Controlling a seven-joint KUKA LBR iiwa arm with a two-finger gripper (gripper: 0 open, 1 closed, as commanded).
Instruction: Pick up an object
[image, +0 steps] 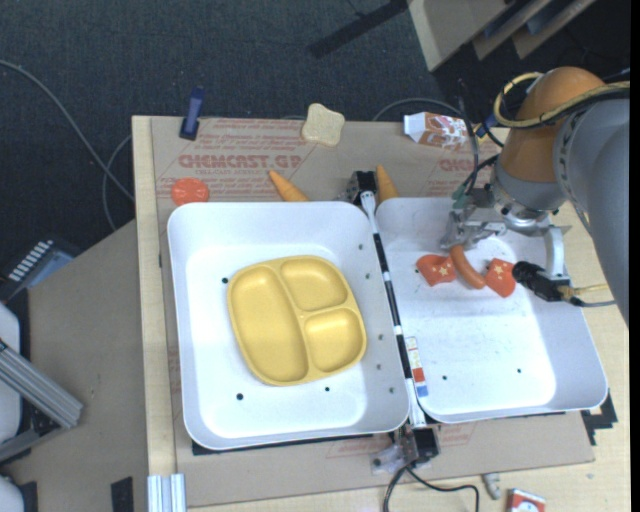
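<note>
Sausage (467, 267): orange-red toy link lying at a slant in the upper left part of the right bin (560, 395), just below the gripper.
Red piece, left (434, 269): small red chunk with a yellow mark, touching or just beside the sausage's left end.
Red piece, right (501, 277): similar red chunk with a yellow mark, just beside the sausage's lower right end.
Gripper (466, 230): low over the right bin's upper left area, directly above the sausage; whether it is apart or together cannot be told, and nothing is seen held in it.
Arm (545, 130): grey with an orange band, reaching in from the right.
Left bin (200, 400): holds a yellow divided plate (297, 318) with three compartments, set near its centre.
Bench, beyond the bins: bread slice (323, 123); blue object (191, 112) at the far left corner; red-orange disc (187, 190) by the left bin's far corner; carrot (288, 187) against the left bin's far rim; small white carton (437, 127).
</note>
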